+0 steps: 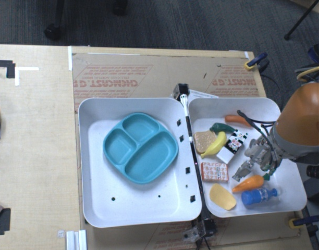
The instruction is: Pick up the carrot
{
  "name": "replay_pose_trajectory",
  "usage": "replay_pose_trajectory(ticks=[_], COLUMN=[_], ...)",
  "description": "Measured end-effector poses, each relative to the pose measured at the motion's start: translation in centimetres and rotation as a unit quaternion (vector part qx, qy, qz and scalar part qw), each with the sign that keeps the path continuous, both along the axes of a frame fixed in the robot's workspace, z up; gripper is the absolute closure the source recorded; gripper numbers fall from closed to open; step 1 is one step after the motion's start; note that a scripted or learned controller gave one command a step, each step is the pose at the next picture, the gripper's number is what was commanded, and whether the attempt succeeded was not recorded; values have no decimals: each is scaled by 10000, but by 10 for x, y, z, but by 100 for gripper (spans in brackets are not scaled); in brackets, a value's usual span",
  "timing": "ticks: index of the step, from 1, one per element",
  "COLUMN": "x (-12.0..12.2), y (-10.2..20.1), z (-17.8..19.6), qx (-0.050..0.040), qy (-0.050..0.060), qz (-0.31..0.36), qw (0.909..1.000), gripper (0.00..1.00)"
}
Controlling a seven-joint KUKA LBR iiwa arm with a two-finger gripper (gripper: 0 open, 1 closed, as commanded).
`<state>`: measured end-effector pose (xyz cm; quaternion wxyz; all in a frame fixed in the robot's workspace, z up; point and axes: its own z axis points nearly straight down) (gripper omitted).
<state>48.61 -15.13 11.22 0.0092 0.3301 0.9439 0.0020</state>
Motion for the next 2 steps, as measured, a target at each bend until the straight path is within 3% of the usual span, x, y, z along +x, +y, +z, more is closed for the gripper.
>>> replay_pose_trajectory(ticks=[1,2], x=[-7,-5], y=[-11,-11], z=[-20,-10], qx=[8,1], qy=[87,51], qz=[620,592], qw=[9980,9982], gripper=[0,100])
